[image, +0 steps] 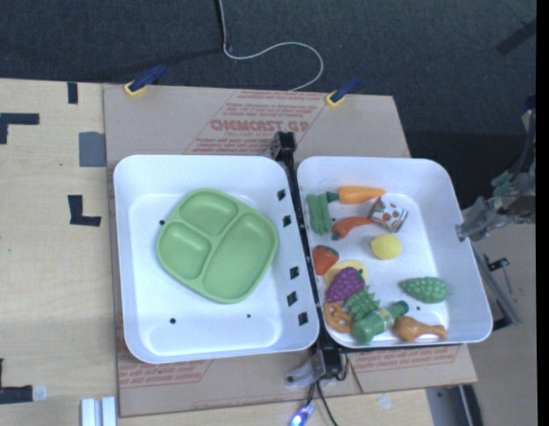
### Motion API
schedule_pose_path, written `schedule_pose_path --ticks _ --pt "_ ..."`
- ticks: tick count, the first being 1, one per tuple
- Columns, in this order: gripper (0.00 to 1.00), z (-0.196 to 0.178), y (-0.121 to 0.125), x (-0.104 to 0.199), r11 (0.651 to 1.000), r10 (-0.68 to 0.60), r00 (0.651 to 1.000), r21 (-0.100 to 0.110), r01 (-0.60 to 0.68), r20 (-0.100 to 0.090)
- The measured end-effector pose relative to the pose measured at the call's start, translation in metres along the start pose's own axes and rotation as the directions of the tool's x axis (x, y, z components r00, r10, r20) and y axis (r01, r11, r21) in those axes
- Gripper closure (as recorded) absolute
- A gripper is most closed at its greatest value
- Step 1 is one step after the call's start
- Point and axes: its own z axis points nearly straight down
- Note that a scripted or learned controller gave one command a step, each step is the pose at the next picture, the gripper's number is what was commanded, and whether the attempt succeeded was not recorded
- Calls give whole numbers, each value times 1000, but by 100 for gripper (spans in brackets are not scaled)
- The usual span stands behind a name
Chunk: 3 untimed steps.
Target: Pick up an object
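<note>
Two shallow white bins sat side by side on a cardboard sheet on the bench. The left bin held a green divided plate, lying flat near its centre and turned at an angle to the bin's walls. The right bin carried the toy food: an orange carrot near its far edge, a green bean pod against the dividing wall, and a small red-and-white piece just beside the carrot. A yellow lemon lay near the middle, with a bumpy green piece toward the right wall. Purple grapes and a red tomato sat close to the dividing wall, and an orange drumstick rested at the near edge beside a green vegetable. The arm's end stood outside the right bin's right wall, above none of the toys; whether its gripper was spread or pressed together could not be told.
</note>
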Motion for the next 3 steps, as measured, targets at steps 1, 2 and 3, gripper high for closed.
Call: schedule_pose_path --ticks 1,2,3 --pt "100 -184 18 38 1000 -10 1000 -27 10 5" --pt "100 -9 3 16 1000 -3 1000 10 3 -4" --pt "100 166 102 0 1000 -9 1000 1 9 -2"
